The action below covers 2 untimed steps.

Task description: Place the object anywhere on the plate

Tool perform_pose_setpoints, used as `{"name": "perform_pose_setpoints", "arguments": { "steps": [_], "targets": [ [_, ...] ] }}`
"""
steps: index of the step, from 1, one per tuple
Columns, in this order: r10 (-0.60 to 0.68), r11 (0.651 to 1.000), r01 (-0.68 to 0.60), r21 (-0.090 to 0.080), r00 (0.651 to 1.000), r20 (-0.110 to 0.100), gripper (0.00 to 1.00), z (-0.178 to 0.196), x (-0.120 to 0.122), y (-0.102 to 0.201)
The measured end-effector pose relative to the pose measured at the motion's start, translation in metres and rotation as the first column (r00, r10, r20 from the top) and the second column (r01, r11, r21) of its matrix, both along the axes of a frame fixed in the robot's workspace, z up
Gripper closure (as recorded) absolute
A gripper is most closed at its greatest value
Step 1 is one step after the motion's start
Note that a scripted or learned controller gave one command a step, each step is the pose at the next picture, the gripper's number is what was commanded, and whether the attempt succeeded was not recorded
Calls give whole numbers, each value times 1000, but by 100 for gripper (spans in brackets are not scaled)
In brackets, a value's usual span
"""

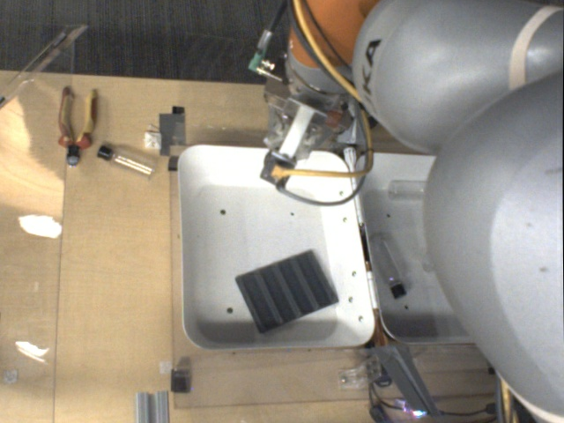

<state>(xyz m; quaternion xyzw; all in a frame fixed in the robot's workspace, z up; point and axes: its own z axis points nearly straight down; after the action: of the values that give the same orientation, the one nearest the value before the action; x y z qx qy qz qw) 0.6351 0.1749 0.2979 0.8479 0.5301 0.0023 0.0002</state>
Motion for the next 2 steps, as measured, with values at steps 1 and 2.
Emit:
{"name": "perform_pose_setpoints", "arguments": {
  "steps": [1, 2],
  "targets": [
    [80, 997, -80, -1, 997, -7, 100, -97, 7, 61],
    [252, 968, -252, 0, 968, -3, 100, -181, -116, 60]
  ]
}}
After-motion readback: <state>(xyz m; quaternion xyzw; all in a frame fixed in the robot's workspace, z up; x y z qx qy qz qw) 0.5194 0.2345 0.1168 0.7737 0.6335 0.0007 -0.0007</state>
